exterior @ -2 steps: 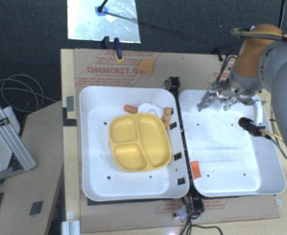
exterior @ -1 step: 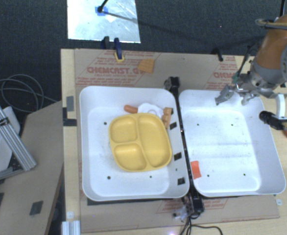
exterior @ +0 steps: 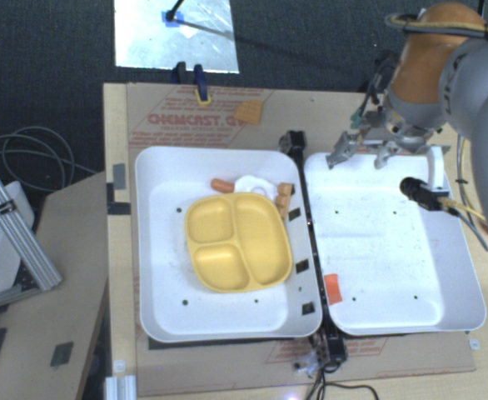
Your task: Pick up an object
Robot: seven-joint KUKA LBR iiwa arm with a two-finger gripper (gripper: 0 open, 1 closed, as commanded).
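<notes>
In the camera view the claw [exterior: 360, 151] hung at the upper right of the frame, over the far edge of the right bin [exterior: 394, 315], its fingers spread apart with nothing between them. The yellow divided plate [exterior: 237, 242] lay at centre-left in the left bin [exterior: 156, 307], probably light, stiff and slick, best pinched at its raised rim; the small orange block [exterior: 332, 288] near the right bin's lower left corner looked an easier, firmer grab.
</notes>
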